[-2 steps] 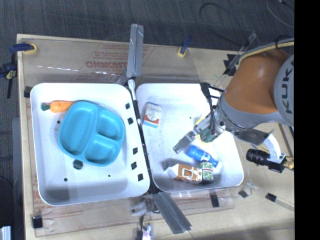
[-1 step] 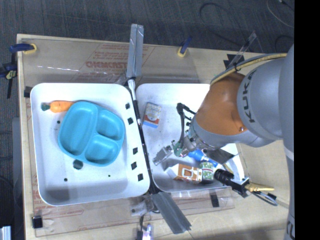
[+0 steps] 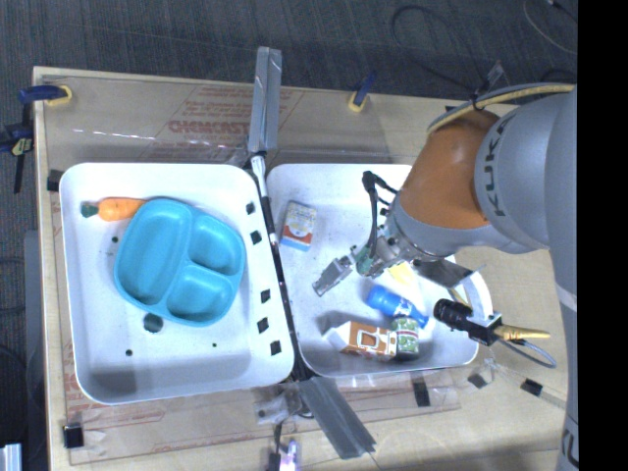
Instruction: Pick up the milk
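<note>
right bin (image 3: 324,189): gripper (image 3: 339,273) low over the floor, grip state not discernible; milk carton (image 3: 368,340) lies flat against the near wall, apart, awaiting pickup.

Wooden bench (image 3: 147,106) on dark floor (image 3: 147,18)

Bench (image 3: 147,116) (pale wood) bears two white bins (image 3: 78,361).

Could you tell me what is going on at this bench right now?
A KUKA arm reaches from the right into the right bin, its gripper low over the middle. The milk carton lies on its side near the front wall, ungrasped, beside a blue bottle. The left bin holds a blue divided plate and a carrot.
</note>
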Robot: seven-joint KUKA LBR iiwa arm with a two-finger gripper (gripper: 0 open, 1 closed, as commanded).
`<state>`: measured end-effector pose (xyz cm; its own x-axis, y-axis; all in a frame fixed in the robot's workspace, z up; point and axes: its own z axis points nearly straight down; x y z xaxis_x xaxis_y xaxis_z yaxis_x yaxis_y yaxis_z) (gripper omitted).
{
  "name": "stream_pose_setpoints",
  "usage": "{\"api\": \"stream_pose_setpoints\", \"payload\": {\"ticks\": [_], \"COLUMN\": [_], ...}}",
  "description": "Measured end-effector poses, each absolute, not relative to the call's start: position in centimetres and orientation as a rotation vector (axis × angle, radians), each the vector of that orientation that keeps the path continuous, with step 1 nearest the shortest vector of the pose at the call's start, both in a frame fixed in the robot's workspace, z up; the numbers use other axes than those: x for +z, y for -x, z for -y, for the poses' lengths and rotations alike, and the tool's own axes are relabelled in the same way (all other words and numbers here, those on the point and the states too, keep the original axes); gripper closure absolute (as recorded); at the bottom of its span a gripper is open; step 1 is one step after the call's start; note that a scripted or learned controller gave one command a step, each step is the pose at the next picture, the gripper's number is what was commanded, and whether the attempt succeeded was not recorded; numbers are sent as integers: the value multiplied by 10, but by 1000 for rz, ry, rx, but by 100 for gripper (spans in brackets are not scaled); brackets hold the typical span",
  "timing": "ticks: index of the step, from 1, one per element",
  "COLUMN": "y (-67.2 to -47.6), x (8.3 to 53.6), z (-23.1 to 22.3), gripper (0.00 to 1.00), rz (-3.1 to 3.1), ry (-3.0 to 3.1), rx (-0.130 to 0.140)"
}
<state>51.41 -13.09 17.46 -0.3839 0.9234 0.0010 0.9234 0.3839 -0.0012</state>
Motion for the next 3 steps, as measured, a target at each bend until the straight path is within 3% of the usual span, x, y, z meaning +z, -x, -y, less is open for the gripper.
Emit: {"api": "stream_pose_setpoints", "payload": {"ticks": [1,2,3], "y": [-476,-478,-478], "x": [109,249,249], "z": [122,129,129], "gripper": [0,0,0], "rz": [2683,2627,2626], "ry": [1634,1726,1726], "rx": [4,0,0]}}
